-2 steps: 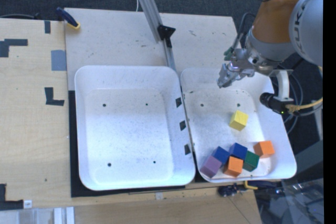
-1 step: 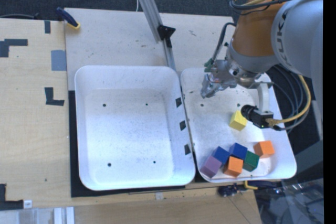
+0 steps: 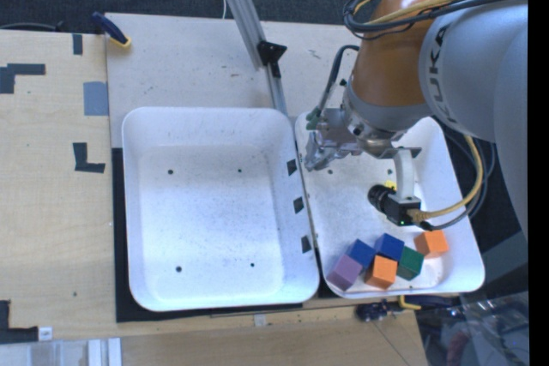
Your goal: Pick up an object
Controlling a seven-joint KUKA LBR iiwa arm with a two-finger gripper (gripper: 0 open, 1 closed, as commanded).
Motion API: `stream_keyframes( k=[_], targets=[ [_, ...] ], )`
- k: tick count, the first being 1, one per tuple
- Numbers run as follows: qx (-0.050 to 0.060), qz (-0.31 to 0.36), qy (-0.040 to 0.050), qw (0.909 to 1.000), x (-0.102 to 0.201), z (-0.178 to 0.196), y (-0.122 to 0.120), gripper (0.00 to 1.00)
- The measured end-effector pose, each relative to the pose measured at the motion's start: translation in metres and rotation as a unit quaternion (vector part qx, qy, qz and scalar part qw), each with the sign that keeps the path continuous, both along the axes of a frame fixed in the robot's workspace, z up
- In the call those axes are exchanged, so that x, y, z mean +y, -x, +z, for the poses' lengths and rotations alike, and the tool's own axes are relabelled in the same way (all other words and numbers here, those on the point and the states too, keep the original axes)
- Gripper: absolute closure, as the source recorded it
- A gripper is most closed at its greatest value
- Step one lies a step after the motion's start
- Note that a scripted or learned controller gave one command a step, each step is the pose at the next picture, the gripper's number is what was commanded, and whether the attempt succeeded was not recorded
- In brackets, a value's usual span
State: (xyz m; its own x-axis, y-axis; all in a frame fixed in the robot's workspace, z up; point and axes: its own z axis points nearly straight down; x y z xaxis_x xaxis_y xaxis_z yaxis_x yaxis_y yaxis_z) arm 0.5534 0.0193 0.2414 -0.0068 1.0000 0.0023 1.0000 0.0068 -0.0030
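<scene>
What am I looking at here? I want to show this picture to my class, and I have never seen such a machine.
It is a robot arm, grey and orange, seen by one camera looking down from above at a slant. It reaches in from the right. At its tip is a gripper, a two-finger hand. On the bench lie two shallow white bins. The gripper hangs over the right bin. Small coloured blocks sit in that bin's near corner. Nothing is seen in the gripper.
</scene>
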Motion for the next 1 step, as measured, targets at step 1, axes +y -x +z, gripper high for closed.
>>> stream_keyframes(
  k=[1],
  targets=[
    [0.0,0.0,0.0001,1.0,0.0493,0.0064,0.0186,1.0]
  ],
)
